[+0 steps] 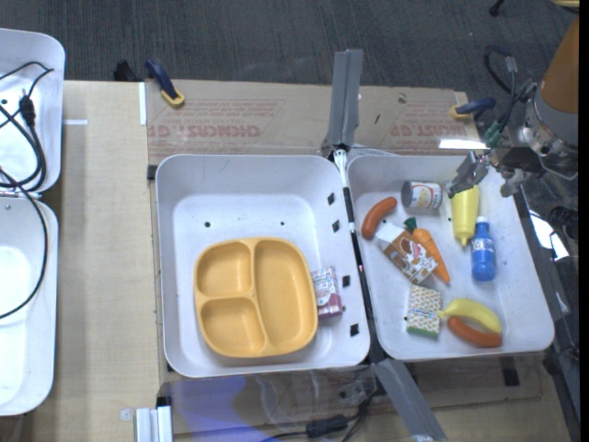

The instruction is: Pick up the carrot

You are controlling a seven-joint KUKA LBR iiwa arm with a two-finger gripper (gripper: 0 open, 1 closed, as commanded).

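Observation:
The carrot [430, 252] is orange with a green top and lies at a slant in the middle of the right bin [534, 288], against a printed snack packet [405, 252]. My gripper [483, 179] hangs over the bin's far right corner, above the cap end of a yellow bottle [465, 213]. Its fingers stand apart with nothing between them. The gripper is up and to the right of the carrot, well apart from it.
Around the carrot lie a small can [421, 194], a red sausage [378, 216], a blue bottle [482, 252], a small box [423, 313], a banana [476, 315] and another sausage [475, 335]. The left bin [184, 210] holds a yellow divided tray [256, 295] and a small packet [326, 291].

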